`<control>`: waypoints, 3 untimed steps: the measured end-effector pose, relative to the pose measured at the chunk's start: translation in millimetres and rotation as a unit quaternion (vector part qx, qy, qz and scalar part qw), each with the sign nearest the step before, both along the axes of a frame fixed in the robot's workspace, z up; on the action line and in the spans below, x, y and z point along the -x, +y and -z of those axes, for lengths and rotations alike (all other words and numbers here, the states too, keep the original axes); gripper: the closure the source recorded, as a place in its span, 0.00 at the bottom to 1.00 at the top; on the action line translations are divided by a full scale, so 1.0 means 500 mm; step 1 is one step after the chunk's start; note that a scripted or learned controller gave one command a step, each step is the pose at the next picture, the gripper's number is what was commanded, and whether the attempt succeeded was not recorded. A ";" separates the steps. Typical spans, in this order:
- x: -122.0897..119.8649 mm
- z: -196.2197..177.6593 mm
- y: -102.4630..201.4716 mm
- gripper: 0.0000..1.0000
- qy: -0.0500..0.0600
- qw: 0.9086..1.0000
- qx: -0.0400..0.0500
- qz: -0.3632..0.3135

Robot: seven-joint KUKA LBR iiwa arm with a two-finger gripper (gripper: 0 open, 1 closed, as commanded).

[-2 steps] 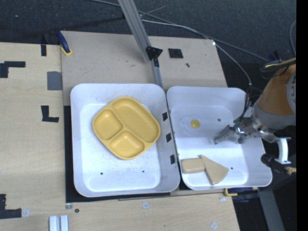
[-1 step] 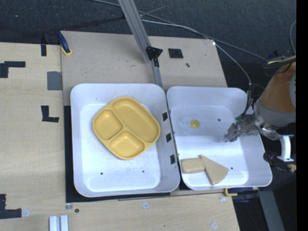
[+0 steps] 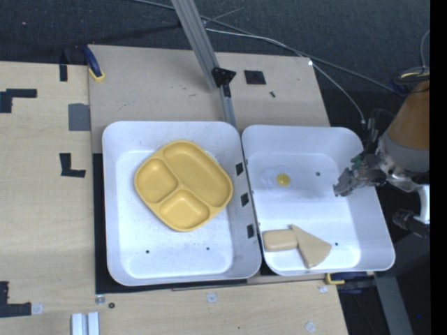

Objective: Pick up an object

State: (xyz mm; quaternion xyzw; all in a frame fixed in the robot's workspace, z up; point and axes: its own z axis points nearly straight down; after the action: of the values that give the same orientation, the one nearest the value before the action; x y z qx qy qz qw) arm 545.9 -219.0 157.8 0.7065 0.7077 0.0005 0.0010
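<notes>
A yellow divided plate (image 3: pixel 183 183) lies in the left bin (image 3: pixel 126 253). In the right bin (image 3: pixel 363 246) a small yellow round piece (image 3: pixel 282 180) sits near the back, and two tan pieces, a rounded block (image 3: pixel 279 240) and a wedge (image 3: pixel 312 247), lie at the front. My gripper (image 3: pixel 344 187) hangs at the right bin's right side, above its floor, well apart from all of these. Nothing shows between its tips.
A grey pole (image 3: pixel 199 37) slants down from the top to the gap between the bins. Cables run across the dark floor behind the bench. Black clips (image 3: pixel 244 199) line the divider between the bins. The orange-banded arm (image 3: pixel 412 128) stands at the right edge.
</notes>
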 end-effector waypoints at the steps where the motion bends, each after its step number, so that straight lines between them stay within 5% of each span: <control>1: -0.002 -0.093 0.001 1.00 0.000 1.000 0.000 0.000; 3: -0.011 -0.125 0.228 1.00 0.001 1.000 -0.001 -0.003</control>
State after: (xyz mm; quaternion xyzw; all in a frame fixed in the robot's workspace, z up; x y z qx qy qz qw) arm 551.4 -105.2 220.4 0.7045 0.7098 0.0004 -0.0010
